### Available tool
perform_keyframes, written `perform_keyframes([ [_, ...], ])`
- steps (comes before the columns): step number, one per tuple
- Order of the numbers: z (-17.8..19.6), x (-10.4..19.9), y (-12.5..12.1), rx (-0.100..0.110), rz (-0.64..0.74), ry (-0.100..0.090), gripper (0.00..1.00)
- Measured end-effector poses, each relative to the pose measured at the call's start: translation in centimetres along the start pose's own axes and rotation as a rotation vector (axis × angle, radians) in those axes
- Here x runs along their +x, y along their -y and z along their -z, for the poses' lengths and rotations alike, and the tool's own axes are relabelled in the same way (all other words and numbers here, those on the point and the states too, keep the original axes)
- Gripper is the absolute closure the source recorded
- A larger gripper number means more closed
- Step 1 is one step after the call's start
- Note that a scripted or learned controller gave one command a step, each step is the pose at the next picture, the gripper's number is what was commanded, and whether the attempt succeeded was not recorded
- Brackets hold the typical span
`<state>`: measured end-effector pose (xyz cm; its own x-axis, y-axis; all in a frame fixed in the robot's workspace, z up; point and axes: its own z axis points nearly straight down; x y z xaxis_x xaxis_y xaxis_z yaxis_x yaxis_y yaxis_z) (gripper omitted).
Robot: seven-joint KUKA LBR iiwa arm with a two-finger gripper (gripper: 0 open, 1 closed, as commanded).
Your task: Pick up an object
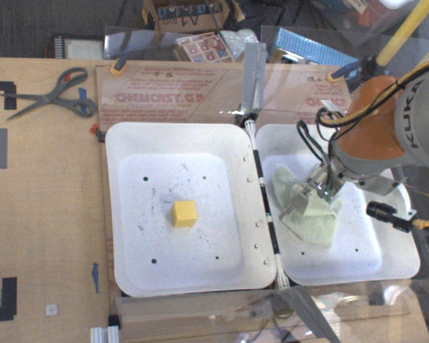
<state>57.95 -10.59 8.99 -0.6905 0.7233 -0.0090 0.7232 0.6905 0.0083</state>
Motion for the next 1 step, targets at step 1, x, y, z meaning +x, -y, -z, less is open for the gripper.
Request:
perform_keyframes([
  [1, 1.14, -0.16, -0.07, -0.004, -0.003, 0.005, 1.00],
])
